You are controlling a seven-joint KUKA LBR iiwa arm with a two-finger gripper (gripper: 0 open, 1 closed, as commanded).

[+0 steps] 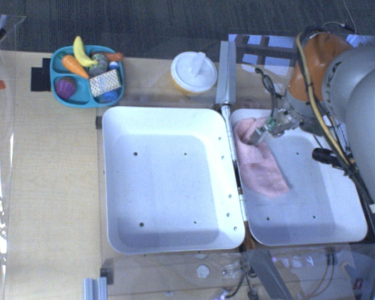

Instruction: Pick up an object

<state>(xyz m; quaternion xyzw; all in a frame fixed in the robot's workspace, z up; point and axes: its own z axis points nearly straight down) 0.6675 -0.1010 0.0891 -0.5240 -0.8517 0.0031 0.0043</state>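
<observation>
Looking down, you see the desk (pixel 50 186) carrying two shallow white bins side by side: the left bin (pixel 165 180) and the right bin (pixel 312 192). Your grey arm (pixel 356 86) reaches in from the right over the right bin, its orange band up near the top. A pink cloth (pixel 262 164) lies crumpled along the right bin's left wall, running from the upper left corner toward the middle of the floor. The pincer (pixel 262 133) sits at the cloth's upper end, touching or just above it; you cannot tell from here how it is set or whether it has any fabric. Beyond the bins, a blue tray (pixel 87 77) of toy food rests near the left bin's far corner, and a white lidded cup (pixel 194 72) stands between tray and arm.
</observation>
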